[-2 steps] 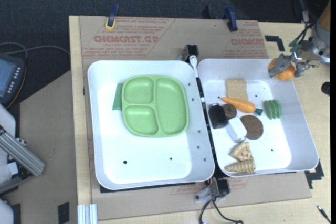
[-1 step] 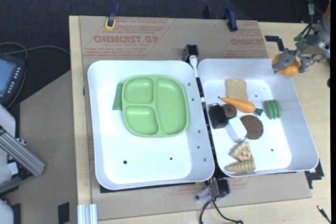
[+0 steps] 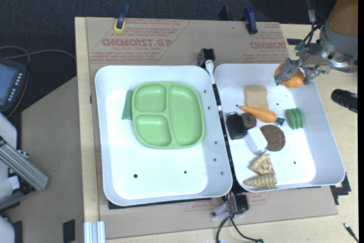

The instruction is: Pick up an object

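— Camera view, biggest first: what's down there?
— Left bin (image 3: pixel 114 122) bears a green tray (image 3: pixel 168 114). Right bin (image 3: pixel 318 145) has bread (image 3: pixel 256 95) at 12 o'clock, a carrot (image 3: pixel 259 113) mid-bin, a cookie (image 3: pixel 273 137) at 5.
— And the gripper (image 3: pixel 291 74)?
— At the right bin's 1 o'clock, clenched on an orange (image 3: pixel 293 81), small, round, glossy, raised off the bin floor.

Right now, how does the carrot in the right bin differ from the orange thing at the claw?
The carrot is long and tapered; the orange thing is short and rounded. The carrot lies flat on the right bin's floor, clear of the arm, across the bin's middle; the orange thing sits at the claw, near the bin's far edge. The carrot is fully visible; the orange thing is partly hidden by the claw. Both are orange.
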